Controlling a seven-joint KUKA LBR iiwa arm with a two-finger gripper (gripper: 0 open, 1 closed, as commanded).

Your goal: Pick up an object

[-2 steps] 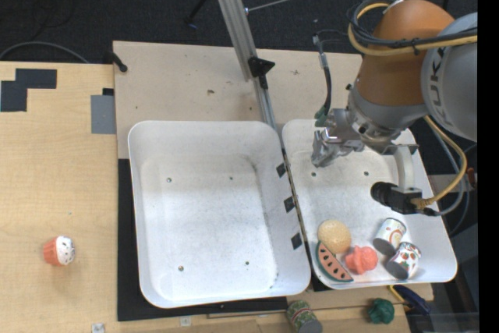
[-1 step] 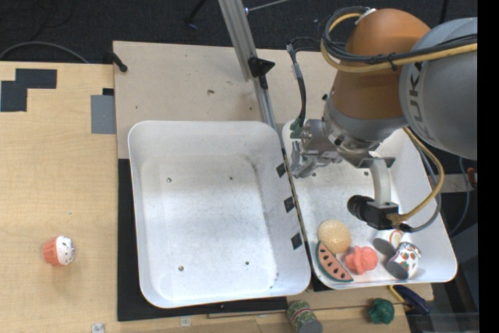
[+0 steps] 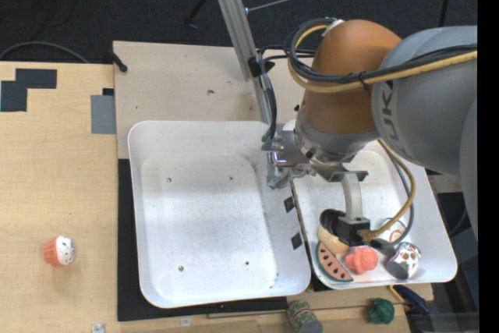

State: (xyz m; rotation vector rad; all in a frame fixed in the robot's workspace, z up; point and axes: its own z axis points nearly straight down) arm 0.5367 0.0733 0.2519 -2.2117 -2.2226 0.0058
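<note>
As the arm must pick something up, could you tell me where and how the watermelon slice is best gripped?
The watermelon slice lies flat in the right bin's near left corner by the wall, with a pink lump at its right end. I would come straight down from above and close across its narrow width on its left half, since wall and lump likely block a sideways approach.

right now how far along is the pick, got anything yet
Done: nothing visibly lifted; the watermelon slice and pink toy lie in the right-hand bin. In hand: the arm hangs over that bin. Left: the grasp and the lift, as far as the view shows.
</note>
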